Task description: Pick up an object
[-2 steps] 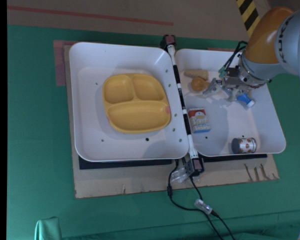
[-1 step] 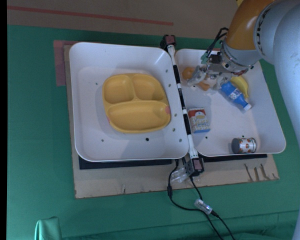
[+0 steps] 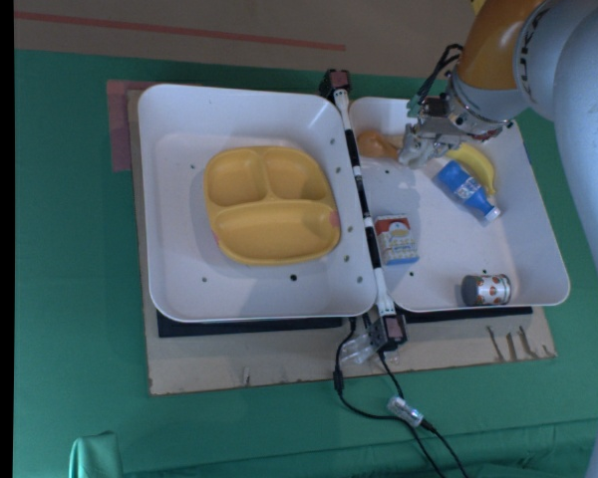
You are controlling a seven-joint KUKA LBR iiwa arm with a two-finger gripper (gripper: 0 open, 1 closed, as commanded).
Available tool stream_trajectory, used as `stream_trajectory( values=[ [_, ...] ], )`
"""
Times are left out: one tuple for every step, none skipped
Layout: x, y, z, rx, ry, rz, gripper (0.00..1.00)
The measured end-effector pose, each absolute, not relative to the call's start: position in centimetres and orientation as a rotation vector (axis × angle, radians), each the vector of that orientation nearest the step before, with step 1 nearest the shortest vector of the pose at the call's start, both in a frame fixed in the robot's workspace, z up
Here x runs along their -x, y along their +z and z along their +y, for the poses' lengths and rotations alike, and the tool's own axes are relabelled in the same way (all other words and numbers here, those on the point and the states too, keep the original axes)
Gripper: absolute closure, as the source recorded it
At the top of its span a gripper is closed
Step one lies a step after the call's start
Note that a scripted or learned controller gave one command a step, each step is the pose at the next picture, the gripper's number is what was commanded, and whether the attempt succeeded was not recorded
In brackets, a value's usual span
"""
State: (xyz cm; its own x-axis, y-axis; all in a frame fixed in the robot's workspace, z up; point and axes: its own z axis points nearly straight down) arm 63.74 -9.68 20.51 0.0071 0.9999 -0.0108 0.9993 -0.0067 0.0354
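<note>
I see the gripper (image 3: 416, 154) low in the right bin (image 3: 538, 267), far corner, just beside an orange item (image 3: 376, 144) and a banana (image 3: 475, 161). Can't tell finger opening or any hold. Blue bottle (image 3: 467, 191) lies tilted by the banana; small carton (image 3: 396, 239) near the divider, can (image 3: 486, 289) at the near edge. Yellow divided plate (image 3: 269, 204) sits in the left bin (image 3: 169, 267).

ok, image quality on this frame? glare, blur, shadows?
Camera view: soft overall, label on the box unreadable; mild glare on the white bin floors, no blown-out patches; light is even, shadows faint, just a dim one beside the yellow tray; gripper is small and fuzzy, finger detail lost against the orange object; bin edges bow slightly, hinting at lens distortion.
</note>
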Motion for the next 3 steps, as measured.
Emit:
stream_trajectory(
  values=[
    [-69.6, 29.9, -10.1, -2.216, 0.010, 2.207, 1.00],
    [-69.5, 29.8, -10.1, -2.217, 0.008, 2.207, 0.00],
    [-70.2, 28.7, -6.4, -2.219, 0.004, 2.210, 0.00]
  ],
)
